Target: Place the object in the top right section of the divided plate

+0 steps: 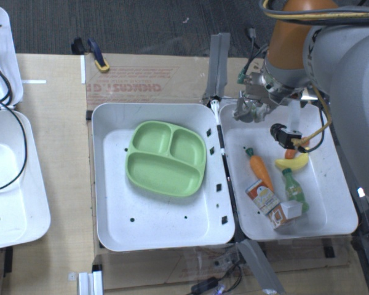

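A light green divided plate (166, 174) lies in the left bin (111, 217), with two small sections on its far side and one long section on its near side; all three hold nothing. The right bin (335, 220) holds an orange carrot (259, 168), a yellow banana (293, 162), a green bottle (293, 189) and a small orange-and-white carton (267, 203). My gripper (247, 110) hangs over the far left corner of the right bin, above and beyond the carrot, with nothing visibly in it.
The raised rims of the two bins meet between plate and gripper (224, 165). A blue-and-yellow clamp (97, 55) lies on the bench at the back left. White trays with a black cable (6, 158) stand at the far left.
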{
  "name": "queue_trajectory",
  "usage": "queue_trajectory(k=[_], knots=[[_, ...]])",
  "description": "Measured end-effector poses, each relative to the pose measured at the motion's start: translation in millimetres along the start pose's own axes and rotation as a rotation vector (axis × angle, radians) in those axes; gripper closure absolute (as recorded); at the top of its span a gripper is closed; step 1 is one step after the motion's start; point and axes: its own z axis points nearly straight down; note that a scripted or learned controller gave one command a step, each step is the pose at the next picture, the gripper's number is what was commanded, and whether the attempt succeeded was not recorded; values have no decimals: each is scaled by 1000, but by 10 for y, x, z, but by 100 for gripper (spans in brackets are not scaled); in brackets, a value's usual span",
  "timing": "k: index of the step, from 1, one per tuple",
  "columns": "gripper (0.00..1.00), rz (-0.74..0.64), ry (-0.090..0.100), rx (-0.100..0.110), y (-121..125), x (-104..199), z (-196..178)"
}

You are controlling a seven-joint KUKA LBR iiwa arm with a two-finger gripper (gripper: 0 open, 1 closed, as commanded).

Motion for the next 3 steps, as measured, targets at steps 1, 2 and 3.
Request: queue_trajectory(k=[1, 2, 3], knots=[[100, -70, 1, 0, -449, 569, -2], [100, -67, -2, 8, -444, 546, -41], [0, -66, -2, 8, -444, 544, -41]])
